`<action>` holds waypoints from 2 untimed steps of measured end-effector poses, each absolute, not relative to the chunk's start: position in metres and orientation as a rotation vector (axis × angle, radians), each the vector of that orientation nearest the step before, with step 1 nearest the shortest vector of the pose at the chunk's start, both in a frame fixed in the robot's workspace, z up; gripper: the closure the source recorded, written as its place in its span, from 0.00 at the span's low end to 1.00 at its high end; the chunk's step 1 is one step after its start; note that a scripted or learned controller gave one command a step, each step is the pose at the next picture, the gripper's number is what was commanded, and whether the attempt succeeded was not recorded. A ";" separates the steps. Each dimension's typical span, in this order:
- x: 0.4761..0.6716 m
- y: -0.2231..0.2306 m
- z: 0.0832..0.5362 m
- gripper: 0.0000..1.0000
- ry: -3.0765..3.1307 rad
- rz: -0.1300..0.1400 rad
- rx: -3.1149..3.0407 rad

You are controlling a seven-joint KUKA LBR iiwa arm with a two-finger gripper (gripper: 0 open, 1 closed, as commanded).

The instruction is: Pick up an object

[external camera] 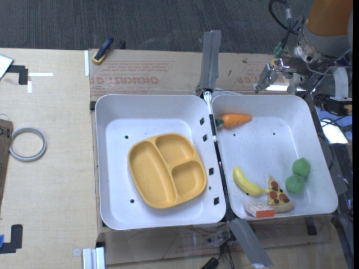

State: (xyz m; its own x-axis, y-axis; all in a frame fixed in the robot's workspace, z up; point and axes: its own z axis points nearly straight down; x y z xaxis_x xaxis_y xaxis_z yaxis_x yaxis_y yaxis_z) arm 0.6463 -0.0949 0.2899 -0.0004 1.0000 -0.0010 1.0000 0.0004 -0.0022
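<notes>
- At the near edge of the right bin point(314, 122) lie a small pink-and-white block point(258, 210) and a toy pizza slice point(276, 195), touching each other; the slice leans over the block's right end
- Just left of the pizza slice, a toy banana point(247, 182) lies curved, its far tip pointing toward the bin's middle; its near end touches the slice
- Toward the right wall of the same bin sit two green lumps point(298, 176), one just beyond the other, close together; what they are I cannot tell
- In the left bin point(106, 150) a yellow divided plate point(167, 170) with three compartments rests flat near the centre
- On the bench left of the bins lies a roll of grey tape point(26, 144)
- At the far left corner of the right bin, a toy carrot point(234, 120) lies on its side, green top beside the divider, tip pointing right
- Beyond the bins, a sheet of cardboard point(146, 74) covers the bench; a blue-and-yellow tool point(103, 50) lies on its far left corner
- The gripper point(273, 76) hangs above the far rim of the right bin, well apart from every toy; whether its claw is spread or pressed together I cannot tell; nothing shows between its tips
</notes>
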 end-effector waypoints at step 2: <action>0.634 -0.140 0.381 1.00 -2.322 0.002 -2.118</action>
